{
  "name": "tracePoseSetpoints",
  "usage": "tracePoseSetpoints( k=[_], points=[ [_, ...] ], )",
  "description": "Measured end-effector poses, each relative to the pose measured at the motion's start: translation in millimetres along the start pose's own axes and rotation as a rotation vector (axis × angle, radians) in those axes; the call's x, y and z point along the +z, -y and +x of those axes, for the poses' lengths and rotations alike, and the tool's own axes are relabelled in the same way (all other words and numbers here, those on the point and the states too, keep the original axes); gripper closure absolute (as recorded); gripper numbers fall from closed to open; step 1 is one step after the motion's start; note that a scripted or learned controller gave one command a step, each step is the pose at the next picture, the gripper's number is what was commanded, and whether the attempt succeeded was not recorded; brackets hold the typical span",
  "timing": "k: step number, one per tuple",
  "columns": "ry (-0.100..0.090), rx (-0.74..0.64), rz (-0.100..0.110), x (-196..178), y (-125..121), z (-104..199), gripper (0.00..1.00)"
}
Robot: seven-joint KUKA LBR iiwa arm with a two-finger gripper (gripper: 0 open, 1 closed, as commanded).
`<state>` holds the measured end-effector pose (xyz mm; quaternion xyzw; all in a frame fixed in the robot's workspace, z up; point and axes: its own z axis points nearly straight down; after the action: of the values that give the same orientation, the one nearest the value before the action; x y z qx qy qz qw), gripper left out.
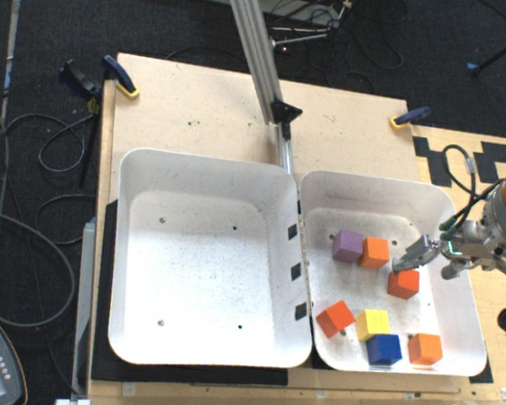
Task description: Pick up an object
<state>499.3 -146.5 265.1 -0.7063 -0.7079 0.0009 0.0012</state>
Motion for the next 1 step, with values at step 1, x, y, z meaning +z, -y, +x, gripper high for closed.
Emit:
tracePoseSetpoints(
  k=[1],
  points=[
    [0.001, 0.002, -0.003, -1.6, -0.5, -0.2, 0.0]
  ],
)
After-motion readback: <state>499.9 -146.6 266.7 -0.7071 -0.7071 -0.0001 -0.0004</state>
